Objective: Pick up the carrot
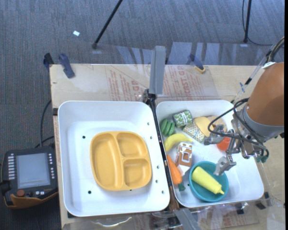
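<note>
Orange with a green stub at its near end, the carrot (174, 172) lies along the right bin's (252, 181) left wall, well left of the gripper (224, 166); whether it is clenched I cannot tell.

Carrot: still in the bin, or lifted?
In the bin. The carrot lies flat by the right bin's left wall; the gripper is apart.
</note>
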Robot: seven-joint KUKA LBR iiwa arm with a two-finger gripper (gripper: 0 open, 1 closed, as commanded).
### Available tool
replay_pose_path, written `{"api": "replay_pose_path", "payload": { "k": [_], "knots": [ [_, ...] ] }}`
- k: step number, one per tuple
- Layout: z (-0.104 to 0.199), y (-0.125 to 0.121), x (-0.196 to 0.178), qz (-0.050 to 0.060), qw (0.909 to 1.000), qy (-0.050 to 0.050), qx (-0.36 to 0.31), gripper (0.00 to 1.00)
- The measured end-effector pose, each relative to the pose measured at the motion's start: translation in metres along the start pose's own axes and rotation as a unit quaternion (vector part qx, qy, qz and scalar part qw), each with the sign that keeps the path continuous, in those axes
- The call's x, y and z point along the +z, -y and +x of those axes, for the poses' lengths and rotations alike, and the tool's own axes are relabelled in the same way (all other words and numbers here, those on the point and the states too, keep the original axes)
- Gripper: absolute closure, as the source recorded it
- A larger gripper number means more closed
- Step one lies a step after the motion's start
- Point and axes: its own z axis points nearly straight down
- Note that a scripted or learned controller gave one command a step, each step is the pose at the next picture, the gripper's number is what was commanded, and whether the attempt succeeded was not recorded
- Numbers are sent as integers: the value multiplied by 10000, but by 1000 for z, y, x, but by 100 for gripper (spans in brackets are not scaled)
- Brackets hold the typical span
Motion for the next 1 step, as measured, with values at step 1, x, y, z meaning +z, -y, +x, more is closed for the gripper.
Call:
{"api": "replay_pose_path", "payload": {
  "k": [1],
  "knots": [
    [-23,-79,39,-14,9995,-12,-313,0]
  ]
}}
